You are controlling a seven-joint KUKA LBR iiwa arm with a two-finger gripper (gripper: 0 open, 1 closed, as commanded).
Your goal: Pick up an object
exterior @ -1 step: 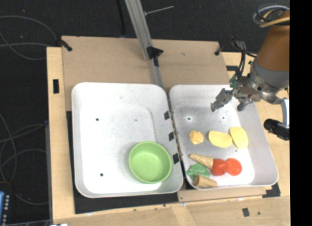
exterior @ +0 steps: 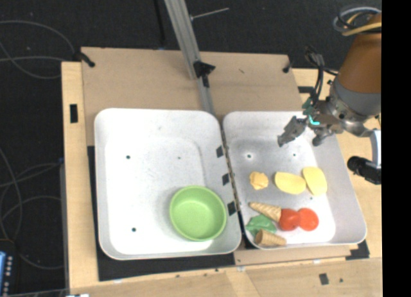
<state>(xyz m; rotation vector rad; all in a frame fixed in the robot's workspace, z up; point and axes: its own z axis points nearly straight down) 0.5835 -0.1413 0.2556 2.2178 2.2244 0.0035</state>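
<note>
My gripper (exterior: 302,133) hangs over the upper part of the right bin (exterior: 257,135), its two dark fingers spread apart with nothing between them. Below it in that bin lie a small yellow piece (exterior: 259,179), a yellow oval piece (exterior: 289,183) and a pale yellow piece (exterior: 314,180). Nearer the front edge sit a red tomato-like pair (exterior: 299,219), a tan cone (exterior: 266,211), a green leafy piece (exterior: 259,223) and a second cone (exterior: 269,238). A green bowl (exterior: 198,212) stands in the left bin (exterior: 141,148).
A slanted metal pole (exterior: 185,33) rises behind the bins, ending at the divider between them. The arm's grey body with its orange band (exterior: 359,58) fills the right side above the right bin. Cables lie on the dark floor at left.
</note>
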